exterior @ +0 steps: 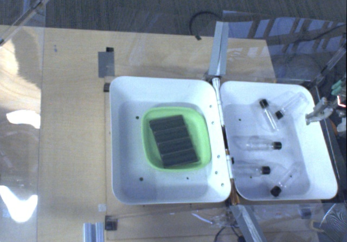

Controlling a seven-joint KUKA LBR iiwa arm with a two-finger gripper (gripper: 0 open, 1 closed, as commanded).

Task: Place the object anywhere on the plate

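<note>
Rims of the two white bins meet along a narrow seam at the middle of the bench, the left bin (122, 143) and the right bin (320, 181) side by side, with bare wooden bench top (59, 127) running wide to the left and a narrower strip behind them. A grey metal bar (219, 51) stands off the far end of the seam, and a small dark bracket (107, 63) sits on the wood beyond the left bin's far corner. In the left bin a green plate (149, 132) fills much of the floor, with white floor free all around it; a dark ridged slab (173, 141) lies flat on the plate, slightly skewed, covering most of its middle. In the right bin five clear vials with black caps (263, 144) lie scattered on their sides, apart from one another: two toward the far wall, one in the middle, two toward the near wall. The gripper (317, 113) shows at the right bin's right rim, by the far right corner, partly cut off by the frame edge; whether it is open or closed cannot be told, and nothing is seen held in it. The nearest vials lie just to its left, while the plate and slab are well apart from it, across the seam.
</note>
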